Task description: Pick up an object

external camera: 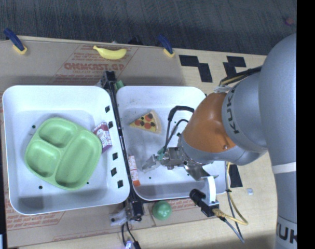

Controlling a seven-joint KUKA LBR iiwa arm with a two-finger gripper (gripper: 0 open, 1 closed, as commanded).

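Grey fingers [151, 162] low in right bin [199, 95]

Tray [64, 152] in L bin [12, 139], pizza [145, 122] in R bin [162, 93].

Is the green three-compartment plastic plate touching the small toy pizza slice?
Apart. The camera view shows the green plate in the left white bin and the pizza slice in the right bin, with the bin walls between them.
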